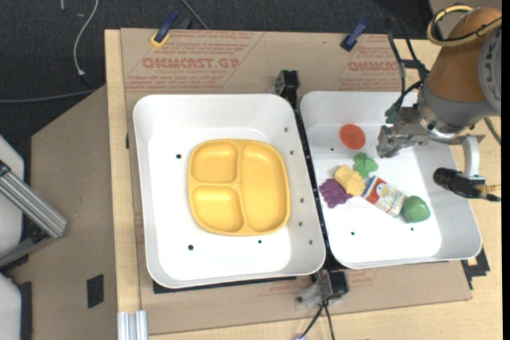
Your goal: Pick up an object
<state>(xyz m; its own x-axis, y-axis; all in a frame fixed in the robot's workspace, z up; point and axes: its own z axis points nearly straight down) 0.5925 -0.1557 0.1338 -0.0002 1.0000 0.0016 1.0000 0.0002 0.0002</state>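
Observation:
In the right bin [446, 239] lie several small toy foods: a red-orange tomato [352, 136], a green leafy piece [366, 165], a yellow piece [347, 178], purple grapes [334, 193], a red and white packet [384, 197] and a green round fruit [415, 209]. My gripper [388, 142] hangs over the bin's upper middle, just right of the tomato and above the green leafy piece. Nothing shows between its fingers.
The left bin [159, 171] holds a yellow three-compartment plate [239, 186]. Both bins rest on a cardboard sheet [231, 60] fixed with blue clips. The grey arm with its orange band [462, 52] enters from the upper right. Black clamps sit between the bins.

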